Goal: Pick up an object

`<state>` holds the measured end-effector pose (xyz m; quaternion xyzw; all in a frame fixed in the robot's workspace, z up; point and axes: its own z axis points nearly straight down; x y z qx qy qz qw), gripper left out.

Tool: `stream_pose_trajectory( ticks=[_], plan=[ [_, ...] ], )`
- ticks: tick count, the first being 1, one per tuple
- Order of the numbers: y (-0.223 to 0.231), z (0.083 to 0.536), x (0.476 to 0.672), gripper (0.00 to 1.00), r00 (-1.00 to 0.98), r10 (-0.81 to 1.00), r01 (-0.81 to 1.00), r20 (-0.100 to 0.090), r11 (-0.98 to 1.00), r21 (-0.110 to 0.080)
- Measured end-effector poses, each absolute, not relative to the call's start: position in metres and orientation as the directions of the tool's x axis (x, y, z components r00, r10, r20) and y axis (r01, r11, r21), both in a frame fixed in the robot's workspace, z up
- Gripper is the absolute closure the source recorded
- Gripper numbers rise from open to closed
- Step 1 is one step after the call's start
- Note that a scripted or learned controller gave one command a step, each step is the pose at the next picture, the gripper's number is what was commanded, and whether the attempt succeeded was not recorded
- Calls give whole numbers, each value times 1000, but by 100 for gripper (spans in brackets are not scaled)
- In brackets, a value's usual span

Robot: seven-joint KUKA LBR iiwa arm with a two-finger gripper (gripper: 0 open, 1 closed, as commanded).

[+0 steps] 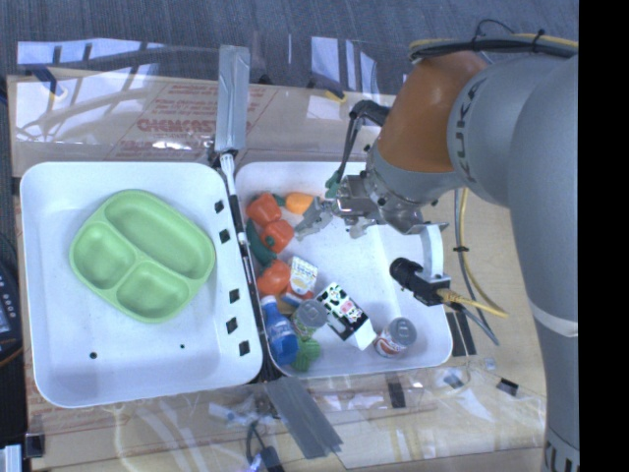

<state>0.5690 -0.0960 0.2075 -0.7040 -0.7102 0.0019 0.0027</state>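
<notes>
Toys, a jumble of orange pieces (269, 222) among them, lay along the right bin's (432, 357) left side while the end effector (329, 212) hovered just beside them, seemingly empty though its spread was unreadable, so the reach was underway and descent remained.

— What sits in the left bin (39, 264)?
— A green divided plate (142, 254), three compartments, lying flat near the middle; white floor around it.
— And beyond the bins?
— A cardboard sheet (147, 116) with red print under clear film; grey carpet (197, 3) behind.
</notes>
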Motion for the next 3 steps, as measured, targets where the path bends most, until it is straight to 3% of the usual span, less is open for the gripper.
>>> stream_pose_trajectory(
  ticks=[1,2,3],
  plan=[
    [-111,114,543,0,-50,999,999,1,50,-3],
    [-175,98,505,0,-48,999,999,-1,48,8],
    [-177,109,506,100,-52,999,999,-6,53,12]
  ],
)
